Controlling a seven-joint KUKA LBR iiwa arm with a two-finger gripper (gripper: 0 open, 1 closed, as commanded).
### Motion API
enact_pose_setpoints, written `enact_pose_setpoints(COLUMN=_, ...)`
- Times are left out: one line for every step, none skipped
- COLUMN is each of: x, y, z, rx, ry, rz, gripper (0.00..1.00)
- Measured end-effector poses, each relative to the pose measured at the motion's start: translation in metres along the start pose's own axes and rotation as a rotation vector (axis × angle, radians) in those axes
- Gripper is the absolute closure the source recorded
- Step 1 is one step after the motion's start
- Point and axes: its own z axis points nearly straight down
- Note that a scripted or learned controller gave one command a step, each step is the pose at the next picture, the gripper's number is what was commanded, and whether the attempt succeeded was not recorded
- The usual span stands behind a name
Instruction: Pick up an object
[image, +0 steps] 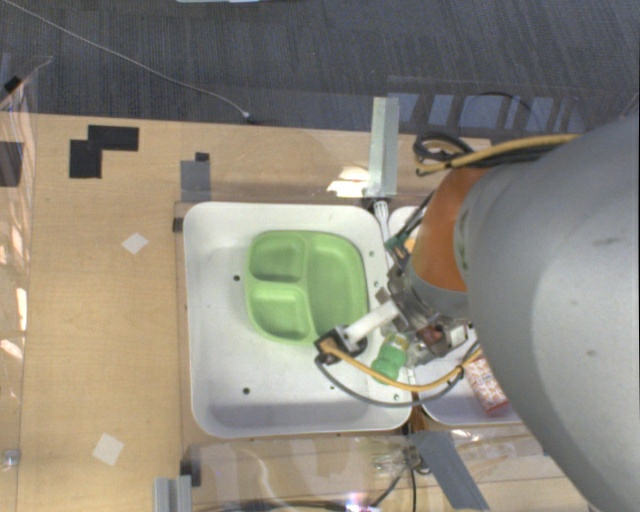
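A green divided plate (305, 283) lies in the left bin (215, 330), toward its right side. My gripper (392, 338) hangs low over the divider between the two bins, just right of the plate's lower corner. A small green object (390, 357) shows right beneath the gripper, partly hidden by it and by a yellow cable; whether it is held cannot be told. A pink and red object (486, 385) lies in the right bin (455, 408), below the wrist. The arm hides most of the right bin.
The large grey arm (560, 300) with its orange band (440, 245) covers the right side of the view. A metal post (382, 145) stands behind the bins at their junction. Black and yellow cables (360, 385) loop below the gripper over the left bin's right corner.
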Motion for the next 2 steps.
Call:
enact_pose_setpoints(x=-0.001, y=0.001, z=0.0, rx=0.0, ry=0.0, rz=-0.477, gripper=1.0)
enact_pose_setpoints(x=0.014, y=-0.029, z=-0.016, rx=0.001, ry=0.0, rz=-0.069, gripper=1.0)
